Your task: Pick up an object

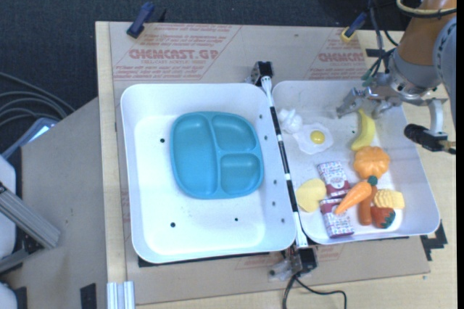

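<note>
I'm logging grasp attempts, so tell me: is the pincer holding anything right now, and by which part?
Nothing is held. The pincer hangs over the right bin, just above the banana's top end, with nothing between its fingers.

Both bins are plain white: the left bin (pixel 145 224) carries a turquoise divided plate (pixel 216 154), and the right bin (pixel 420 188) holds a yellow banana (pixel 365 130), a white fried egg with a yellow yolk (pixel 316 138), an orange pumpkin (pixel 370 161) and an orange carrot (pixel 354 196). Near that bin's front edge lie a pale yellow piece (pixel 310 194), yellow corn (pixel 388 198) and two white packets patterned in dark red (pixel 335 207). The bench (pixel 109 155) is light brown with red lettering along its far edge.
</note>
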Controlling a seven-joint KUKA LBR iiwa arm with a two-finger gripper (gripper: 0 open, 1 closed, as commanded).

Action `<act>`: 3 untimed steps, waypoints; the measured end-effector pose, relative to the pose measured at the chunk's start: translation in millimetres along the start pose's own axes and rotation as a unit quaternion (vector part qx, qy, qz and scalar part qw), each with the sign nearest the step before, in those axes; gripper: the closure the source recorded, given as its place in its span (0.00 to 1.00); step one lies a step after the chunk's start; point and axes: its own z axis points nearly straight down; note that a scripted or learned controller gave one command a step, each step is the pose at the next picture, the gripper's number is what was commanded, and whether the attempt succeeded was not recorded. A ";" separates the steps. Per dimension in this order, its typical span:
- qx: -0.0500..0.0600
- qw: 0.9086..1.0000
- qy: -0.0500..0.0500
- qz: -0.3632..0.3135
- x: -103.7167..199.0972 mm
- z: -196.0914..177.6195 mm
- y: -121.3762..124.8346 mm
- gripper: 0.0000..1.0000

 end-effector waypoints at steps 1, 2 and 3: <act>-0.005 1.000 -0.007 -0.001 -2.9 -9.9 0.7 1.00; -0.004 1.000 -0.003 -0.001 0.4 -9.4 1.0 0.00; -0.006 1.000 -0.006 -0.002 -0.8 -20.3 1.6 1.00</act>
